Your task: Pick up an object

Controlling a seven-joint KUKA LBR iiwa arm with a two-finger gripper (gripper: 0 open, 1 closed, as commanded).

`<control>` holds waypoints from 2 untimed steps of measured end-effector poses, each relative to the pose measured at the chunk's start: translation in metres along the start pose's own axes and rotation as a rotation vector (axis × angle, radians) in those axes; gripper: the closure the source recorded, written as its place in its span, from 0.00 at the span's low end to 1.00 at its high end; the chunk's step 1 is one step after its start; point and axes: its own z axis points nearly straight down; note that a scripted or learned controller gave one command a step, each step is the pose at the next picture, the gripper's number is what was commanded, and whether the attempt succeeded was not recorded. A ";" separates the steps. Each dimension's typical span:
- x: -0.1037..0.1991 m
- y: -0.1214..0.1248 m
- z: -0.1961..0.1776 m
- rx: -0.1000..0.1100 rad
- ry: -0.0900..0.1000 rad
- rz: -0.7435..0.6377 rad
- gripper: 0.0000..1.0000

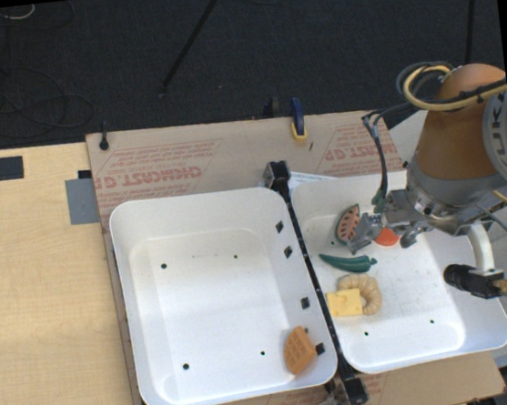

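Two white bins sat on the tabletop (45, 296); the left bin (212, 298) held one orange-brown biscuit (298, 350) at its 5 o'clock corner; the right bin (414, 315) held five things: a watermelon slice (348, 225), a green pepper (348, 262), a yellow block (345, 303) touching a curled pastry (365, 290), and a small red object (386, 237) under the gripper (383, 230), its state impossible to tell.

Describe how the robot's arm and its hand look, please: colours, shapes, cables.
The arm is a thick rounded body, orange on top and grey below. A pale yellowish cable loops above it, and thin dark cables run down its left side. The hand is a small grey metal assembly. A black cylindrical part sticks out lower right.
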 end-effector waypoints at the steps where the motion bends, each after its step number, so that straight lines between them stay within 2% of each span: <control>1: -0.001 -0.029 0.110 0.005 0.000 0.002 0.00; 2: -0.004 -0.028 0.095 0.002 0.000 0.008 1.00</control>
